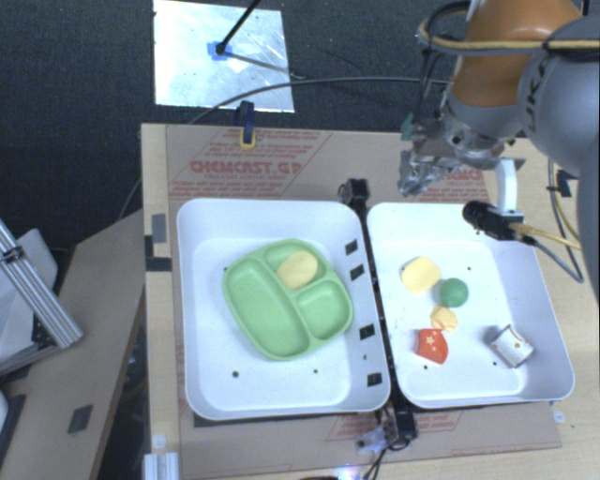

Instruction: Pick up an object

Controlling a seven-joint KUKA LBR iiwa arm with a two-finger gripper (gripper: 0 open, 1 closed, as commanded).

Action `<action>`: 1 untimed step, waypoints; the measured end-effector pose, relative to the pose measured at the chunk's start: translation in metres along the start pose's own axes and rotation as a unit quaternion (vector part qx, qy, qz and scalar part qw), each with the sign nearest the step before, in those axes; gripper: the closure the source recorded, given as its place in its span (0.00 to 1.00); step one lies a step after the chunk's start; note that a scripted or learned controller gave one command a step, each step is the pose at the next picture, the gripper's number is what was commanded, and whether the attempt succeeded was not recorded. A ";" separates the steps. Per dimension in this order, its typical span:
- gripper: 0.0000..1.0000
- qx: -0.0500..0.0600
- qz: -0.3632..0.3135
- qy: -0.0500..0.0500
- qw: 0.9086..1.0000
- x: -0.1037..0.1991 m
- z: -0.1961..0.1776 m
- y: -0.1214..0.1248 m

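My gripper [419, 178] hangs above the far edge of the right bin [539, 281], near its back left corner. Nothing shows between its fingers. Down in that bin lie a yellow lump [421, 274], a green ball [454, 291], a small orange piece [443, 319], a red piece [432, 346] and a small silver and white cylinder [510, 346]. All of them rest well in front of the gripper. The left bin [202, 281] holds a green divided plate [272, 314] with a yellow item [298, 270] in its top compartment.
The grey arm with its orange band [511, 28] fills the upper right. A black fitting with a cable [492, 220] sits at the right bin's back edge. Black clips [356, 192] run along the seam between the bins. Cardboard [253, 159] lies under both.
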State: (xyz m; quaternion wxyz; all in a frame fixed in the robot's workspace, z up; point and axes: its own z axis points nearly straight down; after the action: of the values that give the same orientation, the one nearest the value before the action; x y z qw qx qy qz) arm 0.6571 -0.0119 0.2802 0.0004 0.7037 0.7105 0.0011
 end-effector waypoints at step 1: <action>1.00 0.000 0.000 0.000 1.000 0.050 0.002 -0.002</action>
State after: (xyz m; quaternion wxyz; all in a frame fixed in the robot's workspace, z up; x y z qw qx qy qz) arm 0.6546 0.0384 0.2784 0.0002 0.7039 0.7103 0.0010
